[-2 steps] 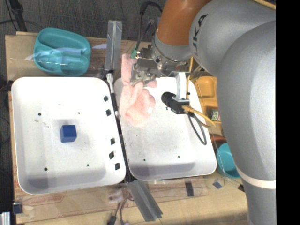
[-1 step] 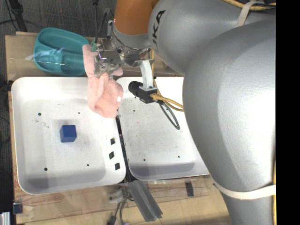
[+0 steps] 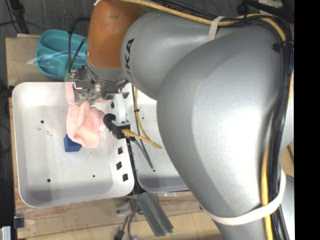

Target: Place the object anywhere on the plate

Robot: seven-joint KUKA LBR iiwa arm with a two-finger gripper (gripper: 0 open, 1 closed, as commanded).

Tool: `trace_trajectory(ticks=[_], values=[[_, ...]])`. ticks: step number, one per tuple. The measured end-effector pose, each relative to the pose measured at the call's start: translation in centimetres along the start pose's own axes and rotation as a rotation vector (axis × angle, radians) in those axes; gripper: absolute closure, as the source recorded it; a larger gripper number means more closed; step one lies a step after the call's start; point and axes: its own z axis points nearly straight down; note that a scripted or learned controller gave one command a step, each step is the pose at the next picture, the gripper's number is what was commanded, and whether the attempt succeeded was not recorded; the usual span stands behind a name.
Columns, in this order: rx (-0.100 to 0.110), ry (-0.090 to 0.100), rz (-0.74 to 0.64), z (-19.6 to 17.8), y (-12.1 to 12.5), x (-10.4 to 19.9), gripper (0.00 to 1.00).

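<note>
A pink cloth (image 3: pixel 84 126) lies bunched in the left bin (image 3: pixel 35 184), and its upper end reaches up to my gripper (image 3: pixel 81 95). The gripper sits directly over the cloth's top edge, near the bin's far wall. A small blue block (image 3: pixel 71 145) rests on the bin floor at the cloth's lower left corner, partly tucked under it. My arm covers most of the right bin (image 3: pixel 155 184).
A teal plastic item (image 3: pixel 56 51) sits outside the left bin, beyond its far edge. The divider between the bins (image 3: pixel 125 169) carries black markers. A yellow cable (image 3: pixel 145 140) and a thin rod hang from my wrist over the right bin's left side.
</note>
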Motion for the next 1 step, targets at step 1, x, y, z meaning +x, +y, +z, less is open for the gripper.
trace_trajectory(ticks=[1], values=[[-0.004,0.000,-0.098,1.01,4.13,-4.14,1.00]])
